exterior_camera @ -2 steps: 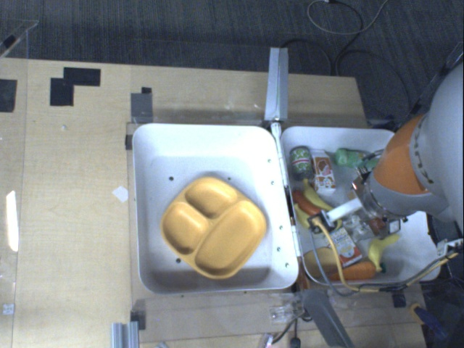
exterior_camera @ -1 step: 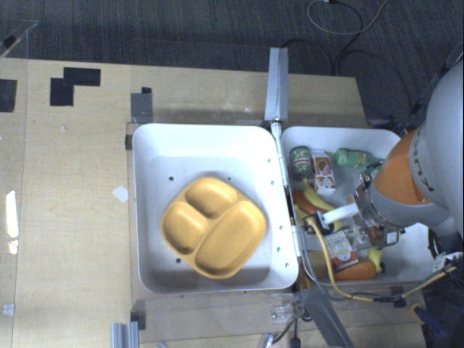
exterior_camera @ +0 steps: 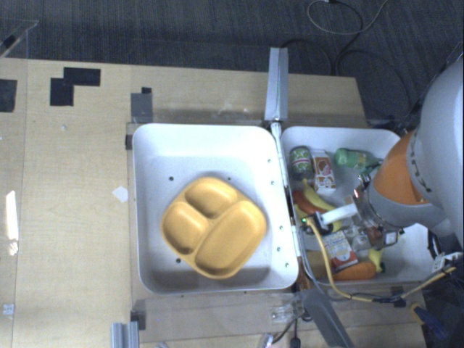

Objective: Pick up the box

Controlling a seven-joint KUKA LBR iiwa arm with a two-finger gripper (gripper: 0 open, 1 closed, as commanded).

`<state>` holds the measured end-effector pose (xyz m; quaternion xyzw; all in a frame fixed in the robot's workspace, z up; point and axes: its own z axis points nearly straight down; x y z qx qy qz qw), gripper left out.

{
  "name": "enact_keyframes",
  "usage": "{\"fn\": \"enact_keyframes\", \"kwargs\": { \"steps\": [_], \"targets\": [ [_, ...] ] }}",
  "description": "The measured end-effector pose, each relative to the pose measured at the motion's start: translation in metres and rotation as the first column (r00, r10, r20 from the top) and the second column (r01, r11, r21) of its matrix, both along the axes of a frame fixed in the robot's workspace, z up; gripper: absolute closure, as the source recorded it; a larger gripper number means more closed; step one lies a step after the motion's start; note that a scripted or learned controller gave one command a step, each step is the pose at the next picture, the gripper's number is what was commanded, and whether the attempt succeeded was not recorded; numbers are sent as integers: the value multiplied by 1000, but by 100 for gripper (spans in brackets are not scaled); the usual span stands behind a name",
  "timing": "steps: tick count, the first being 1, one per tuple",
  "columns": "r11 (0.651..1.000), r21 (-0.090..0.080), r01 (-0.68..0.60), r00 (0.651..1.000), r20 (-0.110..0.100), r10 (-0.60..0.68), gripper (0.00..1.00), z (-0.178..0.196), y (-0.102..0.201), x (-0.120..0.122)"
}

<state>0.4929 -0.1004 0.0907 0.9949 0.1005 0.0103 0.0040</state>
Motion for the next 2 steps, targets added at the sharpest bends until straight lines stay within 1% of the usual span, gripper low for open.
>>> {"fn": "enact_keyframes", "kwargs": {
  "steps": [1, 2],
  "targets": [
    [1000, -2, 3, 1000, -4, -3, 100, 0, 11, 3],
    [1000, 7, -1, 1000, -18, 1, 100, 3, 12, -5]
  ]
}}
